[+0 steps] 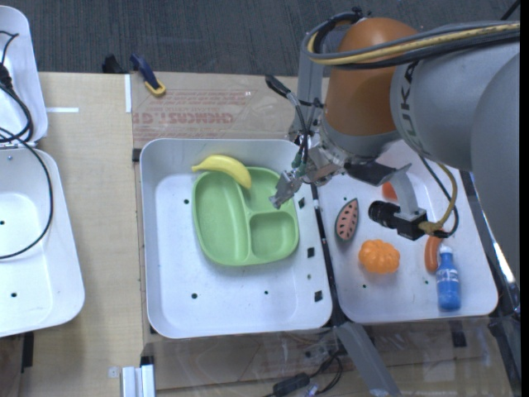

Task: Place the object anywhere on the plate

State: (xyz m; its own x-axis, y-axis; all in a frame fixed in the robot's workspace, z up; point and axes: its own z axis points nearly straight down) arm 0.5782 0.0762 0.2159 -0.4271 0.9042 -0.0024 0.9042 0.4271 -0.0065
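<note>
A green divided plate [240,217] lies in the left bin [173,288]. A yellow banana [225,169] rests on the plate's far rim, partly over its upper edge. My gripper [287,190] hangs over the plate's right rim, to the right of the banana and apart from it. Its fingers point down and left, with nothing visible between them.
The right bin [397,300] holds a watermelon slice [346,219], an orange [379,256], a blue bottle [447,279] and a red-orange sausage-like piece [431,253]. The arm covers the right bin's far part. A blue-and-yellow clamp [147,76] lies on the bench behind the bins.
</note>
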